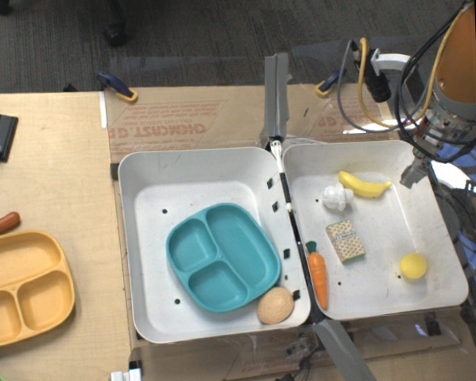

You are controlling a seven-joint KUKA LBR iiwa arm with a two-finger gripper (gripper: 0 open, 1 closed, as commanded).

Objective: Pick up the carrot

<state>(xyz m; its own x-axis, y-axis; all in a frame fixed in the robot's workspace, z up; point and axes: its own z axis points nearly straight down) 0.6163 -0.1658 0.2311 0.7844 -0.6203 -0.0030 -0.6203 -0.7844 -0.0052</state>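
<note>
Two shallow white bins sit side by side on a wooden counter [53, 148], seen from above at a slant. The grey arm with its orange band enters from the upper right, and its gripper [416, 172] hangs over the far right edge of the right bin [387, 297]. Whether the fingers are spread or closed cannot be told at this size and angle; nothing is visible between them.

The carrot [317, 277], orange with a small green top, lies lengthwise along the left wall of the right bin, at the near corner, touching or almost touching that wall. It is well apart from the gripper. In the same bin are a yellow banana [365, 185] near the far side, a small white object [334, 197] just beside it, a patterned block [346, 240] near the middle, and a yellow ball [413, 266] toward the right wall. Bare bin floor lies between the carrot and the block.

The left bin [145, 230] holds a teal divided plate [222, 257] and a tan egg-shaped object [275, 306] at its near right corner. An orange divided tray [24, 288] rests on the counter to the left.
</note>
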